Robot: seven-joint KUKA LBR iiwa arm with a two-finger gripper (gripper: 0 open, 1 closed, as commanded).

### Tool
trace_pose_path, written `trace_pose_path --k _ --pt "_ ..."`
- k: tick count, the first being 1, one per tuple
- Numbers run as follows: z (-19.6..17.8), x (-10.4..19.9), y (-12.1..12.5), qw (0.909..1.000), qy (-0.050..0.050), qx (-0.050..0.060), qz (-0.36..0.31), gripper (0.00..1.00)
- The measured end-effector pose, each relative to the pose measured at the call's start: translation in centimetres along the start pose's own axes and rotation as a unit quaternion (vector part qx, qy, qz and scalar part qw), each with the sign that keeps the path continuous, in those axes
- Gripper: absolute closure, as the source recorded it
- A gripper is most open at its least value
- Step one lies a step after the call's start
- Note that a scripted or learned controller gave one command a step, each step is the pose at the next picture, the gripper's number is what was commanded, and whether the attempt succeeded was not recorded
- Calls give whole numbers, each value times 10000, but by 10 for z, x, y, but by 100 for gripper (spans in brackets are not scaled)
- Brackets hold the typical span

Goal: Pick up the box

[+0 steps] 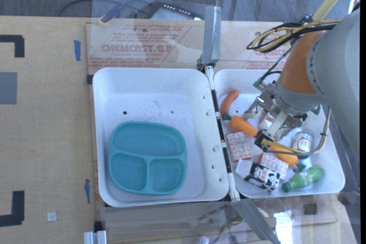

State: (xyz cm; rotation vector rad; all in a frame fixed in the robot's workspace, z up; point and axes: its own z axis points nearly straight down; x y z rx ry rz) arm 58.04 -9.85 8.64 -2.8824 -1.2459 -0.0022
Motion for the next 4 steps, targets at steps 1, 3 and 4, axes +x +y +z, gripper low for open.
trace_pose_path --k 1,3,4 --pt "-98 -27 -42 10000 -12 3 -55 0" --pt "-4 -72 -70 9929 8 -17 -1192 0" --pt "-17 -65 -66 9925 64 -95 -1213 100"
